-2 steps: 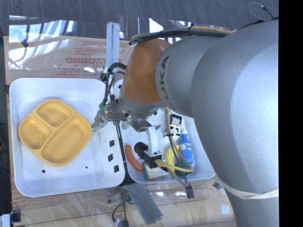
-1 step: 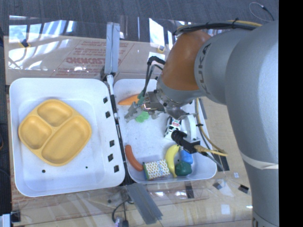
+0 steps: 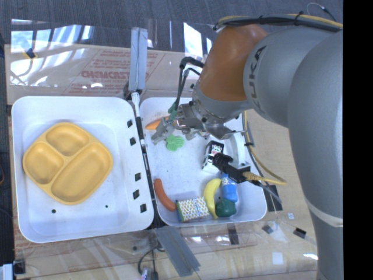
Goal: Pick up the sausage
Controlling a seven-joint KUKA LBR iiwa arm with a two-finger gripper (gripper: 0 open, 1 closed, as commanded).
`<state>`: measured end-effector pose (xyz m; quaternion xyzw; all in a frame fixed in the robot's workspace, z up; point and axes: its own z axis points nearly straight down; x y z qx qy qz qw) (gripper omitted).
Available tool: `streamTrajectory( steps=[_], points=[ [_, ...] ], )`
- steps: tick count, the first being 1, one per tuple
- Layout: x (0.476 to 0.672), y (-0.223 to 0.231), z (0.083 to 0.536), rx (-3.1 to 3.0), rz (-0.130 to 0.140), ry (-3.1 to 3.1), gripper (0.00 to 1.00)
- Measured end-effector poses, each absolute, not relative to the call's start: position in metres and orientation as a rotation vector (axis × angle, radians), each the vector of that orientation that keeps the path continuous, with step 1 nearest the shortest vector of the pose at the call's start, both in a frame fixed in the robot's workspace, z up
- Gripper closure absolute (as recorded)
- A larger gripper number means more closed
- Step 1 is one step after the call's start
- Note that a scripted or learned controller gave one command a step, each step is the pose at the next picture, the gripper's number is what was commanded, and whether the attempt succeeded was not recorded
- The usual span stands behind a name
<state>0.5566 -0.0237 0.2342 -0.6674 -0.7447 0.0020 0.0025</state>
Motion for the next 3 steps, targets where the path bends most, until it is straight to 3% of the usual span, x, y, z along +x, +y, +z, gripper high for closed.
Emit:
streamTrajectory(
  steps=[1, 2, 3],
  points=[
    [0.560, -0.025, 0.212, -2.278, 0.012, -2.152, 0.00],
    [0.513, 0.042, 0.188, -2.122, 0.011, -2.308, 0.00],
    [0.509, -0.041, 0.188, -2.148, 0.009, -2.282, 0.00]
  ],
)
